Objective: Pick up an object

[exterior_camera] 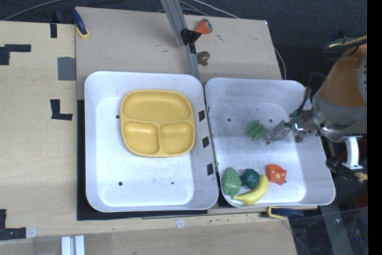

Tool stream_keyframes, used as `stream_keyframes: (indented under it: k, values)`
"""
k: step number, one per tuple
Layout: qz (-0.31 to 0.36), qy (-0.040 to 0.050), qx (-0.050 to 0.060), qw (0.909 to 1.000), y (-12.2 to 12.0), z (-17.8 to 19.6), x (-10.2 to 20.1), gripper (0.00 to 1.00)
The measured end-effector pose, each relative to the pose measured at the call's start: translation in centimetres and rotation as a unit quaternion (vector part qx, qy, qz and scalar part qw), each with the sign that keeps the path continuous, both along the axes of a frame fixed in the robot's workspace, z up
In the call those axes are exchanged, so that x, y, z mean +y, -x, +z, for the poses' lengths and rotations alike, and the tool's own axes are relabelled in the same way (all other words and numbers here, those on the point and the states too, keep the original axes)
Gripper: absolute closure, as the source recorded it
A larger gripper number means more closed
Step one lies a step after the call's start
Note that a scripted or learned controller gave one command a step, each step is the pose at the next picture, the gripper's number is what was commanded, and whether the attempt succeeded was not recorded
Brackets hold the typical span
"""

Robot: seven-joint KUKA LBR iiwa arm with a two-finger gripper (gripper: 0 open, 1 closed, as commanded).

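A small green toy point(255, 130) lies in the middle of the right bin point(239, 92). My gripper point(278, 132) hovers just right of it, low over the bin floor, its fingers pointing left toward the toy with nothing seen between them. Along the bin's front edge sit a green leafy piece point(230, 181), a dark green round piece point(250, 178), a yellow banana point(255, 192) and a red strawberry-like piece point(276, 174).
The left bin point(101, 182) holds a yellow three-compartment plate point(157, 122). A grey pole point(169, 0) rises from behind the bins. The arm's orange band point(346, 77) stands at the right edge of the right bin.
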State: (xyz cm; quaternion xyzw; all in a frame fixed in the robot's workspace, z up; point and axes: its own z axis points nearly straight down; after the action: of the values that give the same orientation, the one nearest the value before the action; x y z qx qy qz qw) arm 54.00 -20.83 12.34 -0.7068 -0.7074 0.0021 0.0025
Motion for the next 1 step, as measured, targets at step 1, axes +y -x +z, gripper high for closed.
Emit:
stream_keyframes:
  k: [1]
  values:
    - [0.001,0.0001,-0.002,1.0000,-0.13,1.27,0.04,1.00]
